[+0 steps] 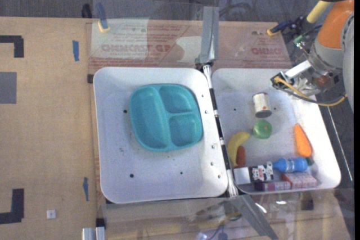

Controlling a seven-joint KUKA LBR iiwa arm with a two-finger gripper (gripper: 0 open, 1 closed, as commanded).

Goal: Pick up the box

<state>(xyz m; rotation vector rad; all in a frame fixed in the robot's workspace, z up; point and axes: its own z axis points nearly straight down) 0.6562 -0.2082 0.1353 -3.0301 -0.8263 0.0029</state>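
The box [293,180], a long flat carton printed pinkish-red with lettering too small to read, lies along the near wall of the right bin [322,143], just beside a black-and-white patterned pack [261,172] and a blue plastic bottle [289,165]. Farther up lie a carrot [302,140], a banana [235,145] and a small can [260,104]. The gripper [304,82] hangs over the bin's far right corner, well apart from the box, its grip impossible to make out.

The left shallow white bin [112,168] holds a teal three-compartment plastic plate [166,117]. In the right shallow white bin [328,168]: cream tin can [260,103], green round lid [262,129], orange toy carrot [302,140], yellow toy banana [235,144], blue plastic bottle [291,165], and pink-red cardboard box [299,180] at the near edge
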